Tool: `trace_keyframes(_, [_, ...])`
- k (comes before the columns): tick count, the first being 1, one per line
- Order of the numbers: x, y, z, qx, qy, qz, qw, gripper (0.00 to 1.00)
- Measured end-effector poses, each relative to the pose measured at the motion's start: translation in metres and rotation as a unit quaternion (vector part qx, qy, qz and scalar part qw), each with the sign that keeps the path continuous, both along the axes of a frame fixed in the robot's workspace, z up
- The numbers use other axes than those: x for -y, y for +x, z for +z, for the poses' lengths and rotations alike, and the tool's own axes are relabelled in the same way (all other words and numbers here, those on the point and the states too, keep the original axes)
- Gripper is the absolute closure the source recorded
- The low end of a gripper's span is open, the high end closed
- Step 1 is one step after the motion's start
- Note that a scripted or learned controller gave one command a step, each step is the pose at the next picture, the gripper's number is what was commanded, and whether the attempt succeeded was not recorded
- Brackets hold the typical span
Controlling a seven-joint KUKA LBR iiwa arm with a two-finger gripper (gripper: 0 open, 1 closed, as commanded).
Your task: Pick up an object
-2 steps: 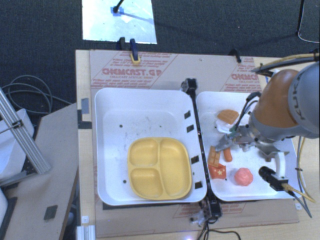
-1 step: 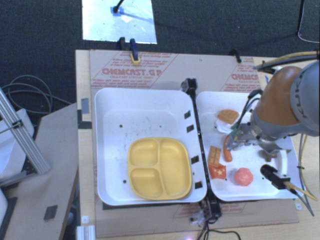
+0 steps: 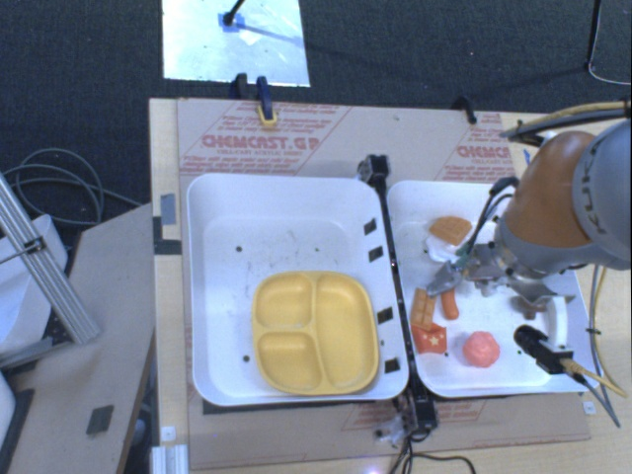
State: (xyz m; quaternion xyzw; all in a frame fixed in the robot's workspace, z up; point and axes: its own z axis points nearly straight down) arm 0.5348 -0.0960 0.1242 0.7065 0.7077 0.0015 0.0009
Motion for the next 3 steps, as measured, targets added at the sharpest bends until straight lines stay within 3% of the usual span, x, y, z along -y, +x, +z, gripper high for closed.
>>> trace_keyframes(1, [0.011, -0.006, -0.038, 0.001, 0.0012, -0.001, 1.0000, 0.00])
trace_keyframes(2, [0.010, -0.003, -0.025, 0.003, 0.0014, 0.001, 1.0000, 1.00])
trace_keyframes(3, [-0.069, 0.049, 0.066, 0.005, 0.0004, 0.006, 1.0000, 1.00])
